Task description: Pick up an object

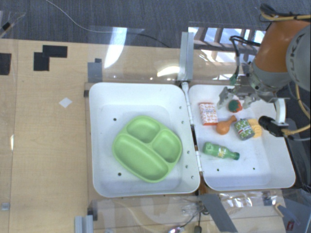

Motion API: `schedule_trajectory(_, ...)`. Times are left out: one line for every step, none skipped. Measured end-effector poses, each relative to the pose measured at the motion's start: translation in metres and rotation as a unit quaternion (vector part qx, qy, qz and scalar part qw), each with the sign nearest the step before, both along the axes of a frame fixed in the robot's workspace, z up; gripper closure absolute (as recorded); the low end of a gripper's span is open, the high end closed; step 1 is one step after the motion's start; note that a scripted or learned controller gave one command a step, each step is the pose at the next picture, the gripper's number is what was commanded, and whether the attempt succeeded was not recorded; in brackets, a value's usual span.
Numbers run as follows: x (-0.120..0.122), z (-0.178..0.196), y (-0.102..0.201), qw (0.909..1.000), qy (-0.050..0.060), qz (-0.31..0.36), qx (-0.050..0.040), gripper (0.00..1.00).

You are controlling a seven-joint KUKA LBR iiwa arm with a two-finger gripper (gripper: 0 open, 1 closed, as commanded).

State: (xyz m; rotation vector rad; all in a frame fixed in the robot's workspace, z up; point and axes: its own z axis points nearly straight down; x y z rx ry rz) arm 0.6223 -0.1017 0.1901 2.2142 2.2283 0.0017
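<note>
My gripper (236,100) hangs low over the back of the right bin (272,171), its fingers spread open. Between the fingertips lies a small round green and red toy (235,105), with a gap on each side of it. Just in front of it are an orange pear-shaped toy (224,126) and a green can (243,129) with a yellow piece (256,128) beside it. A red and white carton (208,113) lies to the left. Nearer the front, a green bottle (220,151) lies on its side.
The left bin (104,178) holds a green divided plate (147,148). A raised divider (192,130) separates the two bins. The arm's orange band (277,42) and grey wrist loom over the right bin's back right corner. A clear panel stands behind the bins.
</note>
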Motion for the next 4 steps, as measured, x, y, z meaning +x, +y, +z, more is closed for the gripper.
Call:
schedule_trajectory(0.017, -0.083, 0.009, 0.9999, -0.006, 0.014, -0.0004, 0.00)
schedule_trajectory(0.020, -0.085, 0.007, 0.9971, -0.016, 0.075, -0.0029, 0.00)
schedule_trajectory(0.028, -0.100, 0.015, 0.9958, -0.007, 0.092, -0.0012, 0.00)
schedule_trajectory(0.031, -0.089, 0.017, 0.9957, -0.009, 0.092, 0.0008, 1.00)
